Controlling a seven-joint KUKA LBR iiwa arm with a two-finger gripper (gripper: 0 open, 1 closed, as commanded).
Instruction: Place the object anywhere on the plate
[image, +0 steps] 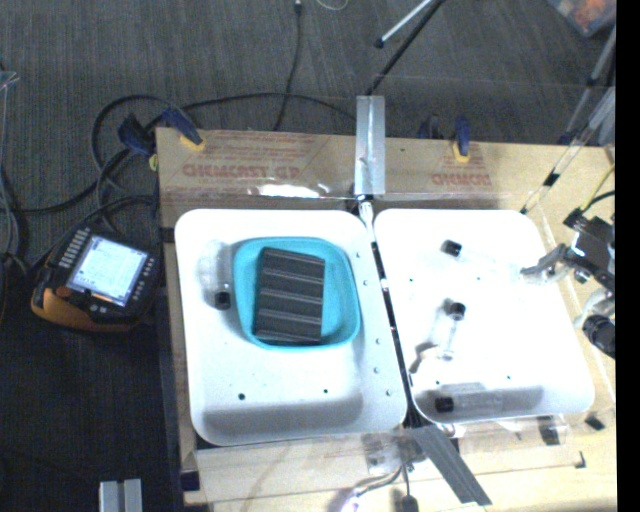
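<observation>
A blue plate (341, 290) lies in the left bin (290, 410). A dark grey ribbed block (290, 293) rests flat on the plate, about at its middle. My gripper (572, 256) is at the far right rim of the right bin (520, 330), well away from the plate. Nothing shows in its grasp.
A small clear piece with a black end (215, 282) lies in the left bin just left of the plate. The right bin holds a small black piece (451, 247), a clear tube with a black cap (449, 322) and a clear item (470, 400) near the front wall.
</observation>
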